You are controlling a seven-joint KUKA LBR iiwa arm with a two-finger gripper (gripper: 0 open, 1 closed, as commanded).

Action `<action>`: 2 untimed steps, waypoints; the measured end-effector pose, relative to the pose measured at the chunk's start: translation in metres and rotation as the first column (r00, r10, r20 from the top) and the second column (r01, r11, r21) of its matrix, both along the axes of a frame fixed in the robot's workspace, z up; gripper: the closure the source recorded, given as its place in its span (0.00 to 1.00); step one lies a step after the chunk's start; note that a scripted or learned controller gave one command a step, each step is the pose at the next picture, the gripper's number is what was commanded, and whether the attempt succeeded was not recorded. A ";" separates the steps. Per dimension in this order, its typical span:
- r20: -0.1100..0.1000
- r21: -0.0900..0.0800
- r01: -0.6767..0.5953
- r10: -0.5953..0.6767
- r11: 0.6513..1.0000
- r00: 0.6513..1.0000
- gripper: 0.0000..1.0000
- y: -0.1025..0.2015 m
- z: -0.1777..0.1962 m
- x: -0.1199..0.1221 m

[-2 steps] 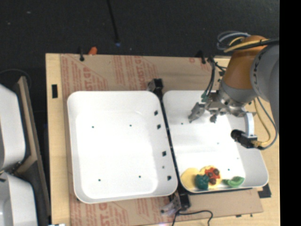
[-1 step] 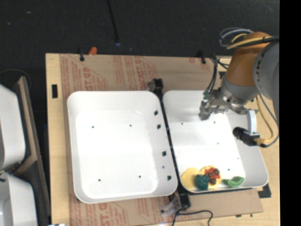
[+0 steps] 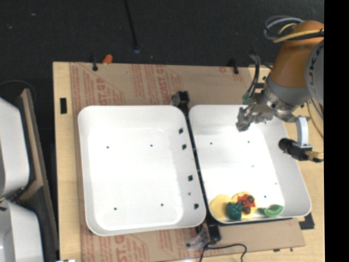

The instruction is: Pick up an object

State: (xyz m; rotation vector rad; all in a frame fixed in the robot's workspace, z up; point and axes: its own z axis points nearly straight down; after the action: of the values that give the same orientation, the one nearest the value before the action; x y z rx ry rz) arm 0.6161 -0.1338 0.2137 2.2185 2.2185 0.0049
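Camera view shows the gripper [image 3: 244,120] high at 1 o'clock over the right bin [image 3: 234,162], with nothing seen in it; I cannot tell how it is set. It looks like the reach step: next it must go down to 5 o'clock, where the toy pile [image 3: 245,205] sits. I count two bins, the left bin [image 3: 131,168] too, and about four small toys bunched together.

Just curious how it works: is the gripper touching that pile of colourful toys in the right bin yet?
Apart. The camera view shows the gripper at the bin's far end, the toys at its near edge.

Grey arm [image 3: 297,86] with orange band, looped cables, small dark claw [image 3: 244,120]
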 end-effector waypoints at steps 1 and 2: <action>0.001 0.000 0.000 0.000 1.000 1.000 1.00 0.001 0.059 -0.007; -0.004 0.001 0.000 0.000 1.000 1.000 1.00 0.001 0.064 -0.007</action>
State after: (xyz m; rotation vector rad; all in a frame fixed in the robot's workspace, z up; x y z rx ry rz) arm 0.6091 -0.1329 0.2773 2.2211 2.2208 0.0009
